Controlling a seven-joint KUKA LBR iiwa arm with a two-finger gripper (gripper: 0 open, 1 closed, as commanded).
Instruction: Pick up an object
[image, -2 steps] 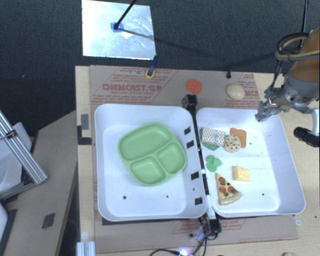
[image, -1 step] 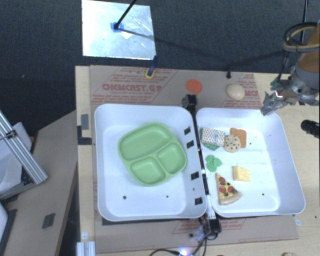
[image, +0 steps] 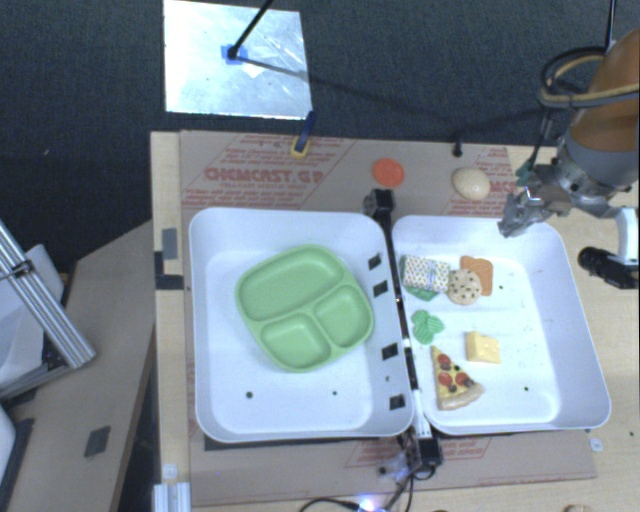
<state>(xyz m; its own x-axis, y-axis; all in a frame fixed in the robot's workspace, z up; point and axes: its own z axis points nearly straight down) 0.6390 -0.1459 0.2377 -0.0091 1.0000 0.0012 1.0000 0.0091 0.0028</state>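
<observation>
I have the gripper (image: 515, 222) hanging over the far right corner of the right bin (image: 575, 340), with no toy between its fingers.

From this slant I cannot tell whether it is spread or pressed together. The pickable toys lie loose in that bin so any can be reached from above: a pizza slice (image: 455, 379) near, a cheese cube (image: 483, 348), a cookie (image: 463, 287), a wrapped packet (image: 426, 272) and a green leaf (image: 428, 325) by the divider. The green divided plate (image: 304, 306) sits alone in the left bin (image: 215, 380). Both bins rest on cardboard over the pale worktop (image: 110, 330); dark carpet lies beyond.
</observation>
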